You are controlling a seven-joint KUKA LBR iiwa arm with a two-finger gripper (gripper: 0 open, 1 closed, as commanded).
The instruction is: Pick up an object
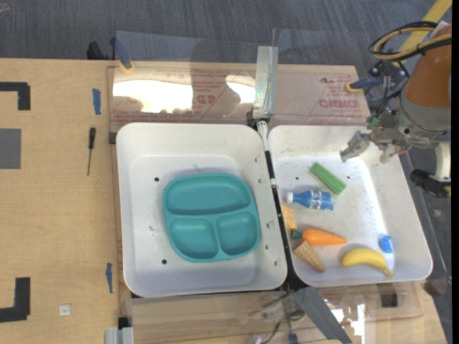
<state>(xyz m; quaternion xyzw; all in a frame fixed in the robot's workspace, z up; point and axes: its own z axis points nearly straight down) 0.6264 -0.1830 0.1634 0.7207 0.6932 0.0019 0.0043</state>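
**Inspector:** Candidate for the pick: the green block [328,178], lying flat and slanted in the upper middle of the right bin [409,213]. It is the nearest item to the gripper [370,146], which hangs over the bin's far right corner, its two fingers spread apart with nothing between them.

**Supervisor:** How is it expected to handle?

**Inspector:** By my judgement, light and rigid, with flat long faces. The sound hold is across its narrow width at mid-length, fingers square to the long edges. A smooth surface may slip if gripped near an end.

**Supervisor:** What lies around it?

**Inspector:** The blue-and-white bottle [310,200] lies on its side just below and to the left of the block, near but apart. Lower down sit the orange carrot [324,238], a tan cone [308,254] against the dividing wall, the yellow banana [367,259] by the near rim, and a small blue object [386,244] beside the banana's right end. These are well clear of the block.

**Supervisor:** Obstructions?

**Inspector:** None directly over the block. The bottle is the one concern: a finger set down on the block's lower left side could nudge it. The bin's far wall is also close to the gripper's present position. The left bin [136,192] holds a teal divided plate [210,216] and plays no part here.
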